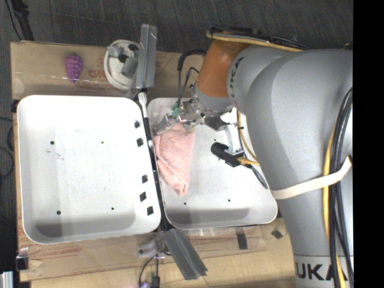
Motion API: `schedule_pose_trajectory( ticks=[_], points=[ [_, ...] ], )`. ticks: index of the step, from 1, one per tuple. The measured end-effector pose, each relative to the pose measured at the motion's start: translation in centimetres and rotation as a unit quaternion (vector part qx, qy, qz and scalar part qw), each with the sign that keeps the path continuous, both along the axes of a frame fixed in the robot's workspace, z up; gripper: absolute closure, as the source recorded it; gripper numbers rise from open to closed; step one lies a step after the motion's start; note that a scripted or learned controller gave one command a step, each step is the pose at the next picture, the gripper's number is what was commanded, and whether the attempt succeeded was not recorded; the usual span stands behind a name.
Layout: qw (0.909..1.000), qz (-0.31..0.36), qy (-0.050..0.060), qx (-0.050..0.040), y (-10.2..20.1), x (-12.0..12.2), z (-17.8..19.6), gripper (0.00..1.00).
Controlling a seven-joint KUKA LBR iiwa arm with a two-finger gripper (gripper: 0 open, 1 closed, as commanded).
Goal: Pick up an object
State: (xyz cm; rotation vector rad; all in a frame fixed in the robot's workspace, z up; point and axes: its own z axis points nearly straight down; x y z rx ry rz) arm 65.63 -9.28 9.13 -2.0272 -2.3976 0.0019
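pink cloth [175, 156] looks soft, light — pinch a fold; gripper [183, 114] at its top edge, grip unclear.

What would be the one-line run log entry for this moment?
arm: over right bin | tool: at pink cloth's top end | grasp: unclear | left bin: untouched

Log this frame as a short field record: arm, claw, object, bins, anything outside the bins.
arm: grey KUKA arm reaching in from the right over the right bin
claw: claw at the upper end of the pink cloth; finger state unclear
object: pink cloth lying along the right bin's left side
left bin: white left bin
outside bins: purple object and white roll on the bench above the left bin
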Motion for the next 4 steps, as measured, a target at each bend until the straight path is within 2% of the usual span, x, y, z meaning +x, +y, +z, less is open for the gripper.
schedule_pose_trajectory(
  ticks=[1, 2, 3, 4],
  points=[
    [0.9943, 0.106, -0.001, -0.0004, 2.8, 0.1, 10.2, 0.00],
    [0.9976, 0.069, 0.001, -0.0003, -0.9, 0.0, 0.0, 0.00],
    [0.9991, -0.042, 0.002, -0.0001, -5.2, -4.7, 0.0, 0.00],
    [0.9998, -0.021, 0.002, 0.0010, -7.8, -5.5, 0.0, 0.00]
  ],
)
